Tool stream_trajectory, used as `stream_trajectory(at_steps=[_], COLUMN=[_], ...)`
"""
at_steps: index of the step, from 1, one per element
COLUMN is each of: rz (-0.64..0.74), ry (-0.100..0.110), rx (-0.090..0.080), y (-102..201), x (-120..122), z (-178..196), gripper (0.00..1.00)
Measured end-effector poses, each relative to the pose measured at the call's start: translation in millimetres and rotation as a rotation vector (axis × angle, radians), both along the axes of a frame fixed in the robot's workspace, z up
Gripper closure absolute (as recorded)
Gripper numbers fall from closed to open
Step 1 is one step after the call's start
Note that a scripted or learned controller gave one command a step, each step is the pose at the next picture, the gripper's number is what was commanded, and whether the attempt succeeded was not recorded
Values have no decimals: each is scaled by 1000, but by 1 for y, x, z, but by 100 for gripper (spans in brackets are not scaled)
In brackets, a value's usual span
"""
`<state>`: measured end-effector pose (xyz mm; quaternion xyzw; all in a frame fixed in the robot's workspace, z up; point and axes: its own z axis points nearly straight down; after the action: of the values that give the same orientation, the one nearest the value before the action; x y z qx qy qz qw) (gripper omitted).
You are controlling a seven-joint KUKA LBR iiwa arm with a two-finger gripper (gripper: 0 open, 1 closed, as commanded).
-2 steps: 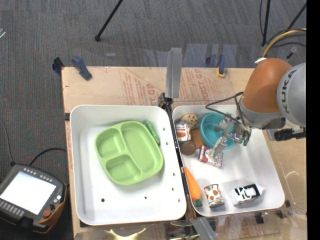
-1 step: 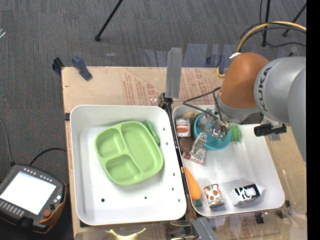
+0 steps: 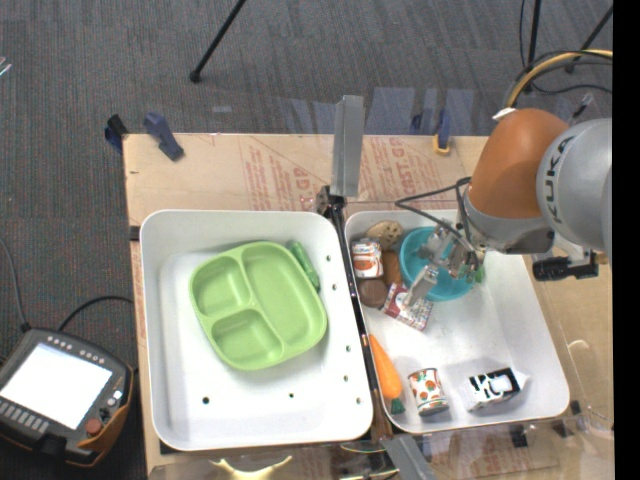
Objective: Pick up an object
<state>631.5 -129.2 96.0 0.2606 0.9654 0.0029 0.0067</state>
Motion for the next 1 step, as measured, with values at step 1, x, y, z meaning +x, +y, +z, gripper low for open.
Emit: stream_trajectory(at_steps=[1], rz=[-13], ry=[2], rx=[-3], y=[15], x=[-99], z=[-1], gripper=[0])
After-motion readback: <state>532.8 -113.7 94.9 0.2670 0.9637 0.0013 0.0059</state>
